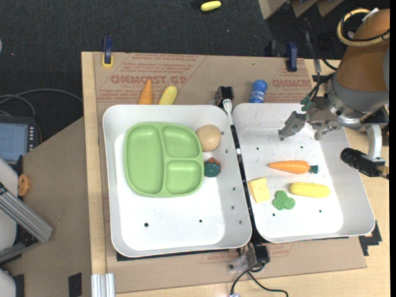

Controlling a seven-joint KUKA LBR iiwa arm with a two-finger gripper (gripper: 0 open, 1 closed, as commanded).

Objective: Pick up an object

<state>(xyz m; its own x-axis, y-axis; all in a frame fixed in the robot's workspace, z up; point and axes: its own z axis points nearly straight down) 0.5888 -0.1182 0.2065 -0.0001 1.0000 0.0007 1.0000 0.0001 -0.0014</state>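
My gripper (307, 127) hangs over the far part of the right bin (352, 224), its two fingers spread apart and nothing between them. Below it in that bin lie an orange carrot (289, 165), a yellow corn cob (309, 190), a pale yellow cheese block (260, 190) and a small green broccoli piece (284, 201). The carrot is the closest of these, a short way in front of the fingertips.
The left bin (167, 228) holds a green divided plate (164, 159), a beige potato (209, 137) and a small red and green fruit (212, 167). Behind the bins on the board lie another carrot (145, 93), a corn piece (167, 94) and a blue bottle (258, 91).
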